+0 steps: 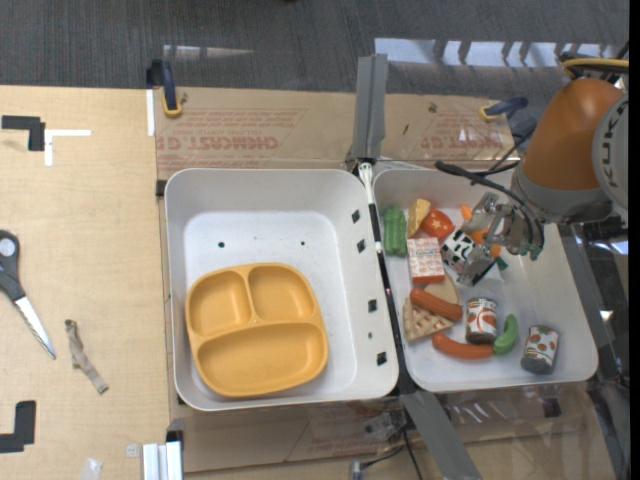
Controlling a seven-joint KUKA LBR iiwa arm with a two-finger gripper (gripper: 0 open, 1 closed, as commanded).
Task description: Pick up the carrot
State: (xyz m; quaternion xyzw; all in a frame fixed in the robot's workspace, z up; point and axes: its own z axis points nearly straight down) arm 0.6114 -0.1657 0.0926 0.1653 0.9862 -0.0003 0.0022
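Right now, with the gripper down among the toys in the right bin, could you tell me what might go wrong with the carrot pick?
1. Clutter: the gripper sits among tightly packed toys, so it could catch the black-and-white die or the red pepper instead of the carrot.
2. The carrot appears as small orange bits partly hidden by the gripper, so a secure grasp is uncertain.
3. A sideways nudge could topple the can nearby.

Light wooden bench (80,228), bearing two shallow white plastic bins side by side: left bin (262,200) and right bin (568,303). Flattened brown cardboard (260,133) tucked under the bins' far edge. On the bare wood at left, grey-handled scissors (20,298) and a small tan scrap (85,356).
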